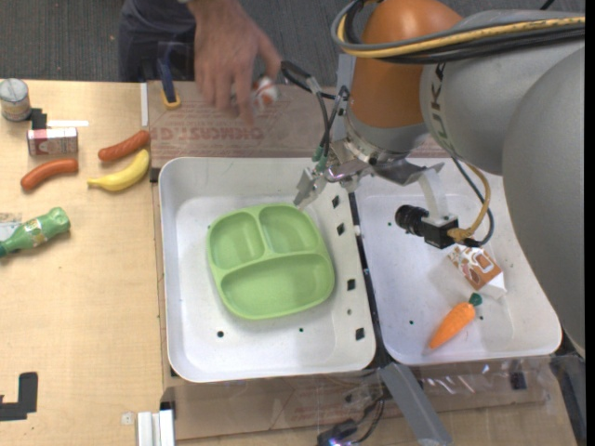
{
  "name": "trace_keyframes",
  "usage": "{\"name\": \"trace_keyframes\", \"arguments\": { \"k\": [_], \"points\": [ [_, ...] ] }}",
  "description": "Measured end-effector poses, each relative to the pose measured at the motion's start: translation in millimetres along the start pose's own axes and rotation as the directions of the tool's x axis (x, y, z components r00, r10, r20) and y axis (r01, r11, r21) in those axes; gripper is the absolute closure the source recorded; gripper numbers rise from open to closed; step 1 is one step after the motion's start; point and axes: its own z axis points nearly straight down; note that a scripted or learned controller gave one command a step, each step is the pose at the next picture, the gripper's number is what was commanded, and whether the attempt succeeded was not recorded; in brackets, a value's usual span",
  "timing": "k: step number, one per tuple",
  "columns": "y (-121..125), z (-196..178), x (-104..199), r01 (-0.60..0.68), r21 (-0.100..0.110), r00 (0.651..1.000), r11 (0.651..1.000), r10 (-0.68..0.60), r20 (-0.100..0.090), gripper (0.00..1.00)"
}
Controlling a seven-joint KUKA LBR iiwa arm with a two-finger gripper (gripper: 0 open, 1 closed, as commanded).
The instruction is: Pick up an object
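Just above the hand [314, 182], grip state unclear, the green divided plate [271, 261] looks light, stiff, slick; best pinched at its raised rim.

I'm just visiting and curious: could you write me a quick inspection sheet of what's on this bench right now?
Surface: two white bins; left bin, right bin.
Job's things: green divided plate in left bin; toy carrot and small carton in right bin.
Clutter: banana, two sausages, green bottle on the wooden table.
Gripper: above the left bin's far right corner, nothing seen between the jaws.
Cables: yellow-black hose over the arm.
Surroundings: a person's hand beyond the bins.
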Motion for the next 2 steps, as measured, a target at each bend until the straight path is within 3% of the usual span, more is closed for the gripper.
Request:
{"name": "trace_keyframes", "arguments": {
  "k": [1, 2],
  "points": [
    [-20.9, 107.2, 53.9, -0.002, -0.027, 1.0, 1.0, 0.002, -0.001, 0.0],
    [-20.6, 100.6, 55.3, -0.004, -0.021, 1.0, 1.0, 0.004, -0.007, 1.0]
  ]
}}
